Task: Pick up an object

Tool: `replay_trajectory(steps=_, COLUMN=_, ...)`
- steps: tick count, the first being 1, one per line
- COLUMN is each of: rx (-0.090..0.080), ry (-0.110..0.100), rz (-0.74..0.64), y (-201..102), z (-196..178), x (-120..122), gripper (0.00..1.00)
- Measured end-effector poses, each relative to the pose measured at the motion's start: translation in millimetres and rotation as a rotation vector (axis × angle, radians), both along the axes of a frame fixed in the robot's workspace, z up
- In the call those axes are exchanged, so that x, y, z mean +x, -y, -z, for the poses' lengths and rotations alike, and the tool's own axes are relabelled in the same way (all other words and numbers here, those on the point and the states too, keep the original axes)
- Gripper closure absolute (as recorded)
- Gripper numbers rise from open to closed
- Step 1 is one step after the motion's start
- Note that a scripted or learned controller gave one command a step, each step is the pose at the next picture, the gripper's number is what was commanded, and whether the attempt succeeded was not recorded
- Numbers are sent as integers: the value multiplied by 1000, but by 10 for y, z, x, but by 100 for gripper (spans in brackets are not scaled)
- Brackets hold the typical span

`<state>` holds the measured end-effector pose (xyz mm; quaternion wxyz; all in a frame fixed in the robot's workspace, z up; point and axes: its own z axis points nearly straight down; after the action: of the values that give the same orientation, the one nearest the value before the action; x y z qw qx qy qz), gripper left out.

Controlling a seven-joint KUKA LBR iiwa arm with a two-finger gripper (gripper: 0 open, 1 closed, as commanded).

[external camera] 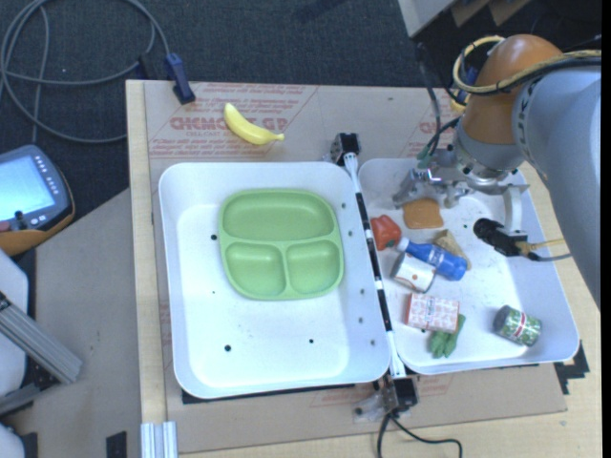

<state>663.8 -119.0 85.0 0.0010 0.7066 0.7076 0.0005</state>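
While tool [431, 185] hovers over brown food piece [424, 215], right bin [563, 299]

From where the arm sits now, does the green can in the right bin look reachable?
Probably yes. The can lies alone near the right bin's front corner, nothing on it or against it. The tool hangs over the bin's far end, so it would only need to travel along the bin.
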Motion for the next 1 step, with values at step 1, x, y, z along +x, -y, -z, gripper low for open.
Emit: replay_trajectory(steps=1, rx=1, ry=-4, rz=1, y=-6, z=2, x=-212, gripper=0)
